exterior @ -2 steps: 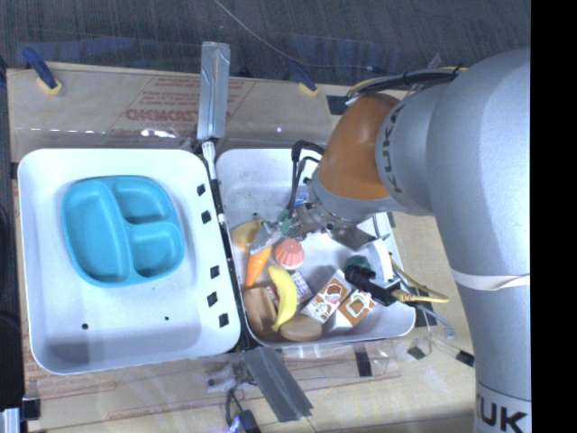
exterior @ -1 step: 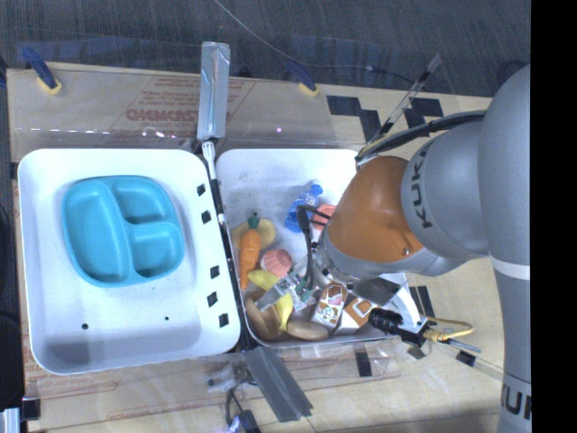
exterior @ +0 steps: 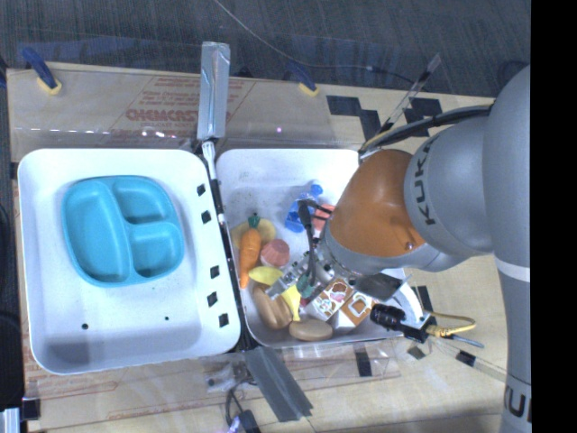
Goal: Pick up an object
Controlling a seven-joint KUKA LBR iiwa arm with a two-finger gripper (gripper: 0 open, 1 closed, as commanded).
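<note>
1. The grey arm with the orange band (exterior: 383,210) comes in from the right and hangs over the right shallow white plastic bin (exterior: 270,165).
2. The left shallow white plastic bin (exterior: 54,332) holds a turquoise divided plastic tray (exterior: 123,226).
3. The end effector (exterior: 311,273) is low over the toy pile in the right bin; can't tell if it's apart or together.
4. Pile bits: an orange toy carrot (exterior: 250,247) to the left, a tan bread-like piece (exterior: 311,330) on the near side, and a blue toy (exterior: 302,207) on the far side.
</note>
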